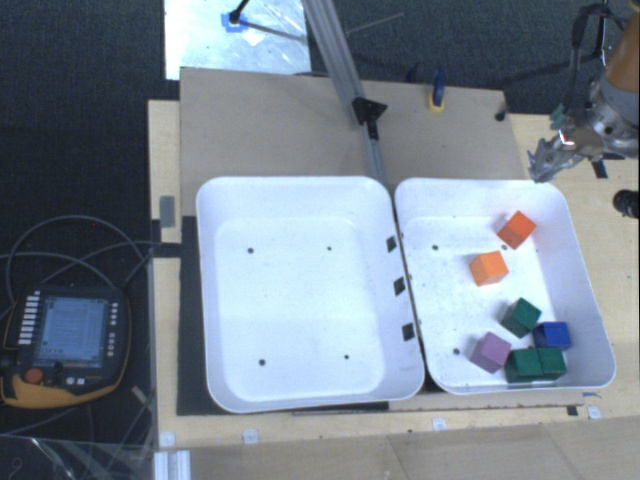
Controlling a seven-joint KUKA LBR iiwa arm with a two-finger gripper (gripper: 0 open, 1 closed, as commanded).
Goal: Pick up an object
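Six blocks (pixel 520 318) in right bin (pixel 590 278), gripper (pixel 548 160) outside

The grey robot arm (pixel 618 78) is cut off by the right edge, so little beyond its wrist shows. Its small metallic two-finger gripper (pixel 545 160) is blurred (finger spacing unreadable). The yellow-and-grey handheld control pendant (pixel 62 345) has an illegible screen.

The pale wooden counter (pixel 300 118) carries two shallow white bins side by side: the left bin (pixel 215 268) and the right bin (pixel 585 288), their inner rims touching along the middle.
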